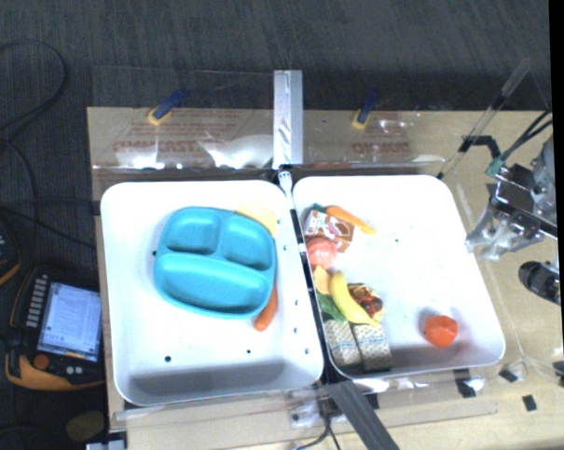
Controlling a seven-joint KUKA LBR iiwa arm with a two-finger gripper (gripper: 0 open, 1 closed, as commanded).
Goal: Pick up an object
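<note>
Gripper (500,235) hangs beside right bin (402,191) — orange toy (441,330) inside (near corner).

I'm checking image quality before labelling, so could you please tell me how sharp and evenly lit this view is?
Camera view: soft overall, with the small toy foods along the right bin's left wall blurring together; lighting is even, with mild shadow inside the left bin's near wall; the blue divided plate reads clearly; the end effector at the right is indistinct.
</note>
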